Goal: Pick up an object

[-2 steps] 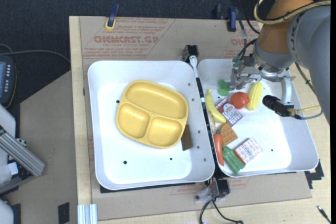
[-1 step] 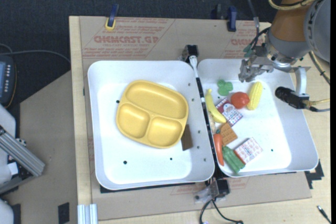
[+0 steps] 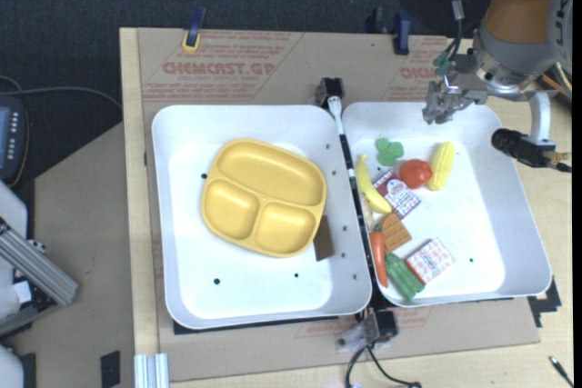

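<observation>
- Nearest the camera: small white packet with red print [image 3: 429, 260] and green toy vegetable [image 3: 403, 275], lying side by side near the front wall of the right white bin [image 3: 509, 223].
- Behind them, along that bin's left side: orange carrot-like piece [image 3: 377, 250], brown waffle-textured cracker [image 3: 395, 232], second printed packet [image 3: 397, 194], yellow banana [image 3: 368, 184].
- Mid-bin cluster: red tomato [image 3: 416, 173], yellow corn cob [image 3: 442, 164], green piece [image 3: 390, 150].
- Right half of the right bin is bare floor, open room there.
- Left white bin [image 3: 173, 195] holds a yellow three-compartment plastic tray [image 3: 263, 196]; a brown flat piece [image 3: 323, 241] sits at its right edge.
- Gripper [image 3: 443, 109] is over the right bin's back rim, above and apart from the corn cob; nothing between its fingers; finger spread can't be told.
</observation>
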Motion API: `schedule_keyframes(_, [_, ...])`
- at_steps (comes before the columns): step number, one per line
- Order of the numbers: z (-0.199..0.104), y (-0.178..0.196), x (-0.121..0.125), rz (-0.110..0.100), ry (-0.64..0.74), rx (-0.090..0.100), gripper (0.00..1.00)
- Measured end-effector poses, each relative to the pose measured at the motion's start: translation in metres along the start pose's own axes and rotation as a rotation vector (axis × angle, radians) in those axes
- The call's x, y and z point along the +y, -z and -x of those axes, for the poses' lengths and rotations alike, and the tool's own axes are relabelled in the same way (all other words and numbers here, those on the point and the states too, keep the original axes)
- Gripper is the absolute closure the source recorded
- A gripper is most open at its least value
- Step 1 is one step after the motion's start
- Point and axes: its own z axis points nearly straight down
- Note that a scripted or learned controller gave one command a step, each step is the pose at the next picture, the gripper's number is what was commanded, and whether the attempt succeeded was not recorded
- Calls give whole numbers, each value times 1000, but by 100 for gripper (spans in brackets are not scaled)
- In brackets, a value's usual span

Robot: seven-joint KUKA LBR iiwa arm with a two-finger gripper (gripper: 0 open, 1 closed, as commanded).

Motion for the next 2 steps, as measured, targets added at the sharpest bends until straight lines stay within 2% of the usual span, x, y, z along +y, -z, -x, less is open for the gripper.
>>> schedule_keyframes(1, [0,7,1,-2,0,0,100])
schedule_keyframes(2, [-41,14,-37,-9,2,3,100])
